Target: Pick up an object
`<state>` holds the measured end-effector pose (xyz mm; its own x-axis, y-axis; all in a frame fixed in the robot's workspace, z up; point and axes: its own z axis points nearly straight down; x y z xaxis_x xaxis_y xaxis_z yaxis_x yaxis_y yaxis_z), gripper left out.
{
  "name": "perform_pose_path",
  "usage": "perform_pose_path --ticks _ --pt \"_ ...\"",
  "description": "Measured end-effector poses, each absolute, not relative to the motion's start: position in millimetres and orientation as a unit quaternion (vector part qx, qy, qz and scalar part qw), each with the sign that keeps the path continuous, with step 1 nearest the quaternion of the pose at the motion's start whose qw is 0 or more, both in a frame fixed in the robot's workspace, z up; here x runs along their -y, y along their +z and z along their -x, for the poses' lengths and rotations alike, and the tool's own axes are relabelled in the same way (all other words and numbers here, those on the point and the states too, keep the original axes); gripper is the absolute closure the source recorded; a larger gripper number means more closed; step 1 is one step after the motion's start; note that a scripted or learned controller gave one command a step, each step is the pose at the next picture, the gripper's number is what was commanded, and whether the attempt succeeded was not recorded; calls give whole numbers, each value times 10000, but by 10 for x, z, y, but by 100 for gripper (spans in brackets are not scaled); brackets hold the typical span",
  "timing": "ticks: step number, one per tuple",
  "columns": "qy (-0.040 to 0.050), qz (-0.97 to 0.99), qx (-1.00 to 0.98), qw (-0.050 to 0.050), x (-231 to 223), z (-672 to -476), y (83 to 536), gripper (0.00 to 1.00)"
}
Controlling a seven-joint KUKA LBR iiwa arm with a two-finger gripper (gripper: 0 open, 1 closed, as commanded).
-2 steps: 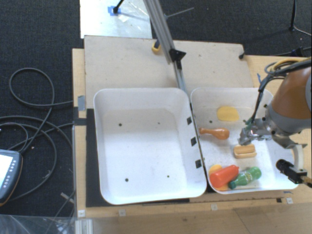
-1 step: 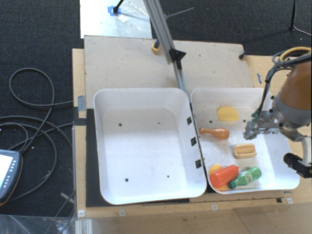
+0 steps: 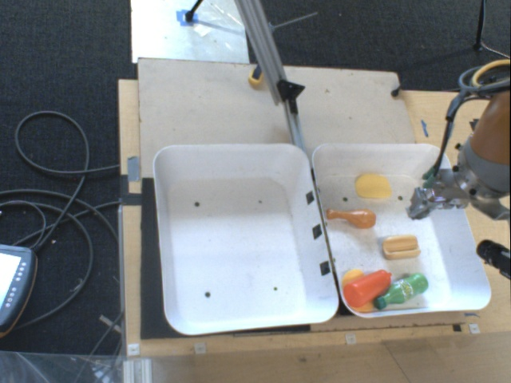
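Observation:
The right bin (image 3: 455, 238) holds several toy foods. A yellow round piece (image 3: 373, 186) lies near its back, an orange drumstick (image 3: 354, 218) near the divider, and a hot dog bun (image 3: 401, 247) in the middle. A red-orange pepper (image 3: 367, 286) and a green bottle (image 3: 403, 290) lie at the front. My gripper (image 3: 421, 206) hangs over the bin's right side, right of the drumstick and above the bun, with nothing visibly between its fingers.
The left bin (image 3: 231, 238) stands beside the right one. A grey slanted pole (image 3: 267, 46) crosses the back of the bench down to the divider. Cables and a pendant (image 3: 12, 282) lie on the floor at left.

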<state>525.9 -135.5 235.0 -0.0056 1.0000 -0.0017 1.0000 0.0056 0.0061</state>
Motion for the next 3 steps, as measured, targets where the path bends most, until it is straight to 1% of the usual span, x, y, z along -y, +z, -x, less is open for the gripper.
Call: perform_pose_path --ticks 1,3 --pt "20 -7034 -7108 13 895 -5519 2454 100" --pt "21 -7033 -7109 8 -138 -6101 2549 100"
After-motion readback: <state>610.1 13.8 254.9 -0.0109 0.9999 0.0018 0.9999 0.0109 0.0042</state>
